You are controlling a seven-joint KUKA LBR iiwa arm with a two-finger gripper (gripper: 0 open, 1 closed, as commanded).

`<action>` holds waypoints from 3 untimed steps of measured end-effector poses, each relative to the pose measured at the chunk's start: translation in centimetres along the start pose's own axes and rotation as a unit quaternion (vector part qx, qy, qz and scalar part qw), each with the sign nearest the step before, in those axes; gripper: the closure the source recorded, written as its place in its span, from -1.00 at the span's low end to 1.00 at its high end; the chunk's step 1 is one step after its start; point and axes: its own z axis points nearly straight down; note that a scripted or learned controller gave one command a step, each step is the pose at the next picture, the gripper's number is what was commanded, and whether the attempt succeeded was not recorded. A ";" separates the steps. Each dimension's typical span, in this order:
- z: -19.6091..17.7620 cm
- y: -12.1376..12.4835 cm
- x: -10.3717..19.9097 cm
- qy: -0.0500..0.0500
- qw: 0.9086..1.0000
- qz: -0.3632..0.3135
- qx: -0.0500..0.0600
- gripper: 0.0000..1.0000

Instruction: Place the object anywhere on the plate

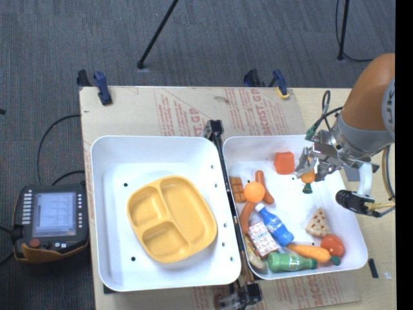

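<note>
Jaws of the gripper (309, 171) pinch a small orange toy (308, 177) above the right bin (292, 202).

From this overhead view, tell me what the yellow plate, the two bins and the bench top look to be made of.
Yellow plate: likely moulded plastic, smooth with a soft sheen, rounded dividers between three compartments.
Bins: probably thin white plastic, glossy, with rounded corners.
Bench top: looks like cardboard, matte tan with red printed lettering.

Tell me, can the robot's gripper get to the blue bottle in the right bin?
Probably yes. The blue bottle lies on top of the other toys, nothing covering it, and the gripper hangs over the same bin. The neighbours crowding its sides could make gripping tricky.
</note>
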 end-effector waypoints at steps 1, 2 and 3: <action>-0.8 -6.8 4.8 0.000 1.000 0.027 0.001 1.00; 0.7 -5.8 11.3 0.000 1.000 -0.003 0.000 1.00; -1.3 -7.8 17.1 0.000 1.000 0.012 0.001 1.00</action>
